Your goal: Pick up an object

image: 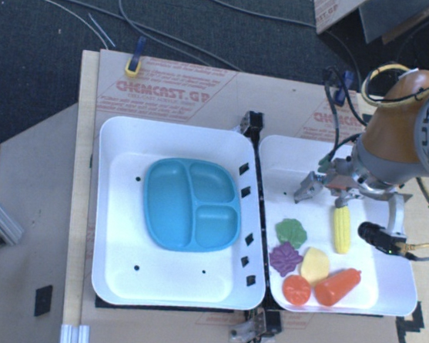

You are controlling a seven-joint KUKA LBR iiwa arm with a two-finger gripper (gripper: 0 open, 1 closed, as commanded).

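- Corn cob (342, 229): yellow, lying lengthwise in the right bin, just below the arm's wrist.
- Green leafy piece (292, 231), purple cluster (285, 258), yellow piece (315, 265): grouped close together.
- Tomato (297, 290) and carrot (337, 287): touching, near the front wall.

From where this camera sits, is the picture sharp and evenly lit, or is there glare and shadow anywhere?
In the camera view, light is even and soft; the white bins look bright, nearly washed out, with faint shadows under the blue tray. The toy foods, such as the corn, look slightly soft. The gripper is a little blurred. Straight edges bow slightly.
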